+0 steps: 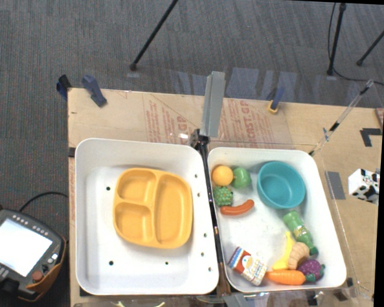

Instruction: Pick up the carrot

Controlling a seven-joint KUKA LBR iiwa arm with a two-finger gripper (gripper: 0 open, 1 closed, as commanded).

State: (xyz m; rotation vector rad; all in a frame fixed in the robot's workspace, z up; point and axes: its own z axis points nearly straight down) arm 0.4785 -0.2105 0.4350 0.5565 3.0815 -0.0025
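On the counter (142, 117), two shallow white bins sit side by side, and the cardboard sheet behind them carries faint reddish print, reversed and too washed out to read. Down at the near edge of the right bin (334, 210) lies the carrot (287, 277), orange, on its side, pointing left-right. Its left end is just beside a small carton (248, 264) with a red, white and blue label whose writing is too small to make out; its right end touches a purple bunch of grapes (311, 268). A tan piece and a yellow piece lie just behind it.

Farther back in the same bin are a green bottle (299, 229), a teal bowl (281, 185), a red sausage (237, 207), a green broccoli piece (224, 196), an orange fruit (222, 175) and a green fruit (241, 177) touching it. The left bin (89, 195) holds a yellow three-compartment plate (154, 207).

No arm reaches over the bins, so how the jaws stand cannot be told. A handheld controller with a blank pale screen (18, 252) rests on the floor at lower left.
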